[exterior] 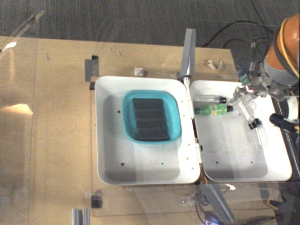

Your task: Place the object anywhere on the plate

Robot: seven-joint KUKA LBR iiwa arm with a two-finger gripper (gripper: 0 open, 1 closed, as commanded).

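Observation:
A dark grey ribbed rectangular object (150, 119) lies flat in the middle of the teal plate (175, 121), which sits in the left bin (110, 168). My gripper (247, 114) hangs over the upper right part of the right bin (234, 165), well away from the plate. It is open with nothing between its fingers. The arm's wrist with the orange band (288, 36) comes in from the upper right.
In the right bin a clear plastic bottle (208, 99) and a green bottle (212, 109) lie side by side against the far left wall, just left of the gripper. A grey post (188, 50) stands behind the seam between the bins.

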